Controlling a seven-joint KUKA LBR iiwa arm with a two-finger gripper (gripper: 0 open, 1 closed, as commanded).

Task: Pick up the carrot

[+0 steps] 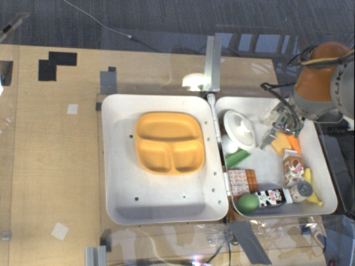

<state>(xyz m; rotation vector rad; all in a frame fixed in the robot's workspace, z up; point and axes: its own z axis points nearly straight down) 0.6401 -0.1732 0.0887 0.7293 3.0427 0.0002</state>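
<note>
The table (50,165) carries two shallow white bins side by side. Nearest in the right bin (327,170) lie a green apple (248,203), a black-and-white carton (274,198), a grey cap (304,189) and a banana (310,190) at the near right corner. Beyond them lie a checkered box (242,181), a brown carton (292,168) and a green vegetable (237,159). The left bin (119,165) holds a yellow divided tray (169,142). Farther back in the right bin rest a white bowl (239,129) and a yellow wedge (280,143), with the carrot (293,143) touching the wedge's right side. The tool (275,131) hangs just above and left of the carrot; its fingers stand apart, gripping nothing.
</note>
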